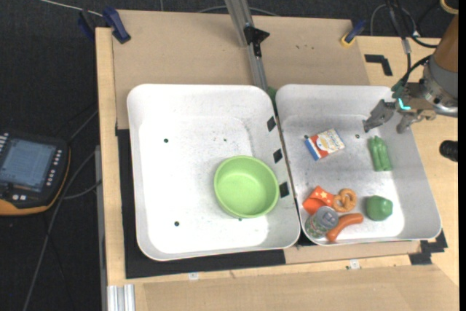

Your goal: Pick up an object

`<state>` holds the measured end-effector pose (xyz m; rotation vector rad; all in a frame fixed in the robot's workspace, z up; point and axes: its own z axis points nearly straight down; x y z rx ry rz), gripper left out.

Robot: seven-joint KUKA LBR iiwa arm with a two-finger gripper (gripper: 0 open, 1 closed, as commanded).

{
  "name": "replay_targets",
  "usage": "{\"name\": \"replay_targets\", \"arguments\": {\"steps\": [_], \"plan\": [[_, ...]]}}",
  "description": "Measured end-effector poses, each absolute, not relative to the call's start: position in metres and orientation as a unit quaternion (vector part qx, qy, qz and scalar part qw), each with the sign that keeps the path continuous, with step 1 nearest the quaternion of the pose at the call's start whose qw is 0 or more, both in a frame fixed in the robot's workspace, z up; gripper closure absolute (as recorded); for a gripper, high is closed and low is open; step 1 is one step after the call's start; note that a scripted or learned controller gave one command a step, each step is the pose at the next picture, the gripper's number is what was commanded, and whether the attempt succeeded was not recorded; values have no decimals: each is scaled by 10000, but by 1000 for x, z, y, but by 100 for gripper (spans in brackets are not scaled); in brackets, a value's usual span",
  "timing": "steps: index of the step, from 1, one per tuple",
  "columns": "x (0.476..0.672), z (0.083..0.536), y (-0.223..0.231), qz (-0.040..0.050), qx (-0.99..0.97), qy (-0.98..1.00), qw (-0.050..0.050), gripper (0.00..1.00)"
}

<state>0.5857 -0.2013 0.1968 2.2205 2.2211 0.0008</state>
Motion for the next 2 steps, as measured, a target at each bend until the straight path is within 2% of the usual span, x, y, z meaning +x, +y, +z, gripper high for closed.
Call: {"name": "replay_targets", "arguments": {"steps": [1,2], "plan": [[586,197,-201,2,7070,7072,4,0],[587,155,-199,-7,7069,7073,-13,0]]}}
